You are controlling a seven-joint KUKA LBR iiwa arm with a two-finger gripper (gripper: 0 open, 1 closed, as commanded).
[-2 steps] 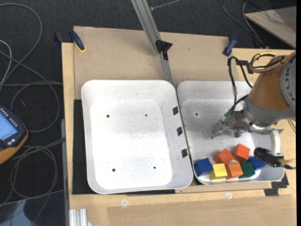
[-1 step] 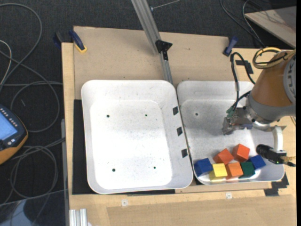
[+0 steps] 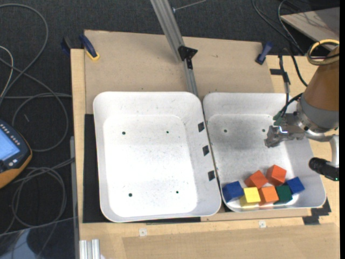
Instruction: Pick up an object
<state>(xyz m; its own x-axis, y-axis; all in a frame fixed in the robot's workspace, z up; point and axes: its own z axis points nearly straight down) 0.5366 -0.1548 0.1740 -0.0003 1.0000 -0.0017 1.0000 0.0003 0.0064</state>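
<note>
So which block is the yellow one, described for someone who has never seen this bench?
Start at the right-hand shallow white bin, the one the grey arm's gripper hangs over. A cluster of small cubes sits in that bin's near corner. The yellow cube lies in the cluster's front row, between a blue cube on its left and an orange cube on its right; it is the cluster's one yellow piece.

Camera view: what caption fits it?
Robot pincer hangs above the right bin, away from colored blocks piled at its near edge.
</note>
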